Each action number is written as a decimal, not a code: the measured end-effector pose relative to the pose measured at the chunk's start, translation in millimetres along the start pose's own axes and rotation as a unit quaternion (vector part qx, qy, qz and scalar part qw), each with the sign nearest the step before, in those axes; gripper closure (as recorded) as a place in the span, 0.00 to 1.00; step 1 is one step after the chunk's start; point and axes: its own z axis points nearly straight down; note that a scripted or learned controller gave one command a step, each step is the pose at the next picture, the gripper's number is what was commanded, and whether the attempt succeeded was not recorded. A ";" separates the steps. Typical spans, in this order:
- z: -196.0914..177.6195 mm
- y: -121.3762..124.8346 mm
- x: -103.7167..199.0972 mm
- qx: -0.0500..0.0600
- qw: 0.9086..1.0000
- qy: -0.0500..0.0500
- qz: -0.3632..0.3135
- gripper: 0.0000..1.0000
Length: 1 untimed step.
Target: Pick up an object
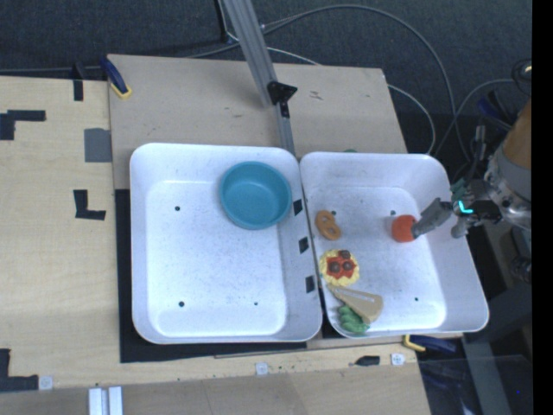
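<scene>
In the right bin (432, 314), a small red round object (403, 228) lies right of centre. My gripper (439, 226) hovers over that bin's right edge, open, and its grey left finger (428, 218) points at the red object and ends just beside it. Nothing sits between the fingers. Near the right bin's left wall lie a brown ring-shaped piece (327, 224), a yellow piece with red spots (340, 266), a beige wedge (360, 302) and a green piece (350, 320). A blue bowl (255, 194) stands at the back of the left bin (173, 309).
A grey metal pole (259, 50) slants down from the top to the divide between the bins. Cables loop over the dark floor at the upper right. The arm's body (518, 180) stands just outside the right bin's right rim.
</scene>
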 end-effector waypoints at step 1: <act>0.0 0.0 0.0 0.000 1.000 0.000 0.000 0.00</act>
